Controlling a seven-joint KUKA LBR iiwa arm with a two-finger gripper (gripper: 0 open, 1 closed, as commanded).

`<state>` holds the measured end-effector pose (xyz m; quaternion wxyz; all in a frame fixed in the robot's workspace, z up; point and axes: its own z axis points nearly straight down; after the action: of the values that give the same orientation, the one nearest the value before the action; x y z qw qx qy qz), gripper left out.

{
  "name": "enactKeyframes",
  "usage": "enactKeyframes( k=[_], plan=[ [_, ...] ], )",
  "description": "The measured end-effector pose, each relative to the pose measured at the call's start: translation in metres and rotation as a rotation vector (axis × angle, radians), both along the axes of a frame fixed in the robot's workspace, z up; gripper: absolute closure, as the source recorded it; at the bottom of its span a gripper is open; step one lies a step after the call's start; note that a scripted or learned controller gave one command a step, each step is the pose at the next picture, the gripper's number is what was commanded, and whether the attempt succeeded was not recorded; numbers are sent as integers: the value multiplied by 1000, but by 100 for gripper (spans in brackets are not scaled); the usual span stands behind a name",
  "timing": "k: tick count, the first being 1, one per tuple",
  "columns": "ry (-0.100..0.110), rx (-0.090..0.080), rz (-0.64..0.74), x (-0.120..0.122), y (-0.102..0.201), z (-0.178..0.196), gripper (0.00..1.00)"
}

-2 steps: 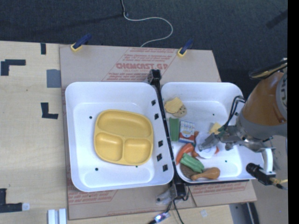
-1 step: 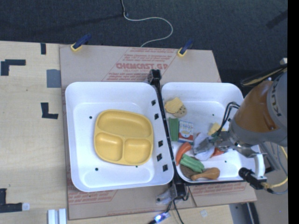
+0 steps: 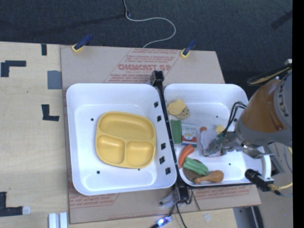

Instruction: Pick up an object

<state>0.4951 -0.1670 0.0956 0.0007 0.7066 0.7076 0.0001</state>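
Nearest the camera, along the front wall of the right-hand shallow white bin [image 3: 237, 177], lies a tan, pear-shaped plastic gourd [image 3: 209, 177], touching a bright green plastic pepper [image 3: 195, 166] just behind it. A slim red-orange chilli-shaped toy [image 3: 186, 155] leans beside the green piece, close to the black divider strip [image 3: 164, 127] that runs between the two bins.

A little farther in, the two-finger gripper [image 3: 212, 147] hangs low over the middle of the right bin, at the end of the grey arm with its broad orange band [image 3: 263, 109] reaching in from the right. Whether the jaws are released or clenched cannot be told (the metal at the tip blurs into the bin floor), and nothing is visibly pinched between them. Just left of the gripper sit a small white printed carton [image 3: 189, 133] and an upright dark green rectangular block [image 3: 176, 131]; a tiny yellow piece [image 3: 219, 128] lies just behind the gripper.

Farther back in the same bin rests a round tan cookie-like disc [image 3: 177, 108].

In the left shallow white bin [image 3: 78, 127], a yellow three-compartment plastic plate [image 3: 126, 139] lies flat near the middle.

Beyond both bins, brown printed cardboard [image 3: 137, 65] is held by two blue-and-yellow clamps [image 3: 81, 43], and a thin white cable [image 3: 156, 25] curls across the dark carpet [image 3: 57, 8].
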Motion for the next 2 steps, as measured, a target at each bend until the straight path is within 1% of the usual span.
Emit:
enactKeyframes(
  k=[1,2],
  plan=[
    [-1,0,-1,-8,-1,58,100],
    [-1,0,1,1,4,106,100]
  ],
)
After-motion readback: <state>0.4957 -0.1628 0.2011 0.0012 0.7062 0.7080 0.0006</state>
